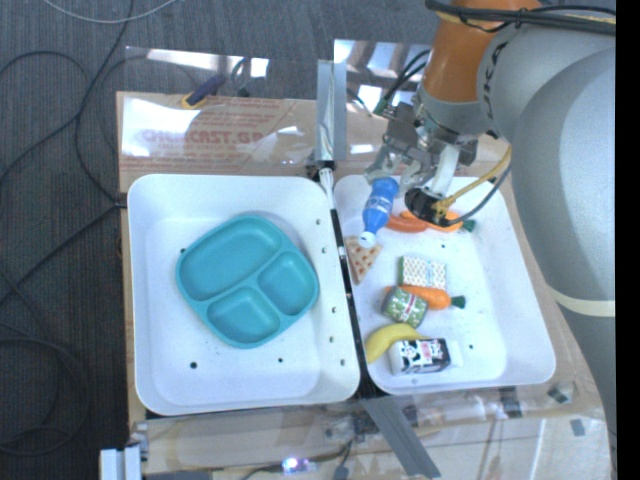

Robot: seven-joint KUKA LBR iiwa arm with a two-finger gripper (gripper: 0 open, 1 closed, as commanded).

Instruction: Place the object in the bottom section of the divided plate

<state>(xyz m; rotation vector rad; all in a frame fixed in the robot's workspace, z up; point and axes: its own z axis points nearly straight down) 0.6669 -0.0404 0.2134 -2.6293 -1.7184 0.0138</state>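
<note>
The claw (397,173) hangs over the right bin's (500,308) far left corner, just above the blue bottle (379,206) lying there; I cannot tell whether it is open or closed. The teal divided plate (250,279) sits in the middle of the left bin (160,368).

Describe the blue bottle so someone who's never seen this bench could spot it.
Look in the right-hand white bin, at its far left corner. The blue bottle lies there above the pizza slice; it is the only blue item in that bin.
</note>
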